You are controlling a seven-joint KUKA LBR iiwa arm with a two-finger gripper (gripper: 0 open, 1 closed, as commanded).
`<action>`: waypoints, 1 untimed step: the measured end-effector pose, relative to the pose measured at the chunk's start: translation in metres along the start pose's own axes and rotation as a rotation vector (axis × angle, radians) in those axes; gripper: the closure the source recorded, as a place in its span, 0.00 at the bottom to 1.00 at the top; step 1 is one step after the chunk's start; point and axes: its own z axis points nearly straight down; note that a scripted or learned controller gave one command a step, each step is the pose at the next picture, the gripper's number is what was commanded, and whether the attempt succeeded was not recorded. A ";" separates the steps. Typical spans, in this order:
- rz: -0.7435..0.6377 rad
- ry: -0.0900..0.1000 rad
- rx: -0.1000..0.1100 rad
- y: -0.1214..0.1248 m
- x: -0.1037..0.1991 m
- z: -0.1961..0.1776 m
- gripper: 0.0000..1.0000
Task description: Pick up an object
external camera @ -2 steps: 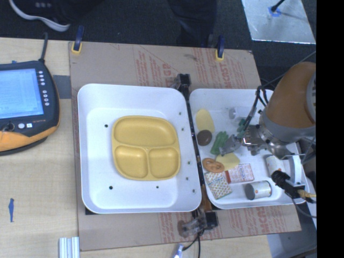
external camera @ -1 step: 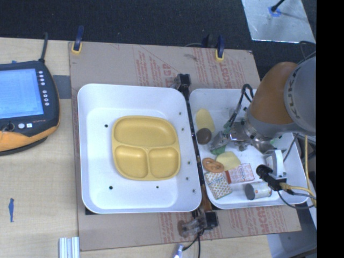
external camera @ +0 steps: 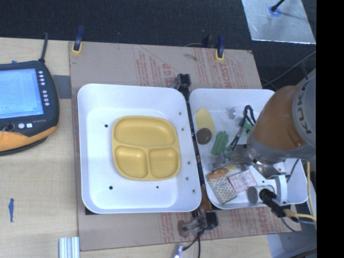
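The right bin [external camera: 215,97] holds several small things: a yellow oblong piece [external camera: 205,120], a brown round piece [external camera: 203,136], a green stick-shaped object [external camera: 220,142], an orange-brown chunk [external camera: 217,172] and two patterned packets [external camera: 222,190] [external camera: 243,181]. My gripper [external camera: 237,153] is low over the middle of this bin, just right of the green object and above the packets. The orange-banded wrist [external camera: 275,125] covers the bin's right half and hides much of the gripper. I see nothing held.
In the left bin [external camera: 94,144] lies a yellow divided plate [external camera: 146,147]. A handheld control pendant [external camera: 24,104] rests on the bench at far left. Clamps [external camera: 220,48] hold the cardboard sheet at the back.
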 end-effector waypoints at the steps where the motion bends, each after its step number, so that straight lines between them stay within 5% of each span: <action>1: 0.003 0.000 -0.001 0.045 -0.007 -0.001 0.00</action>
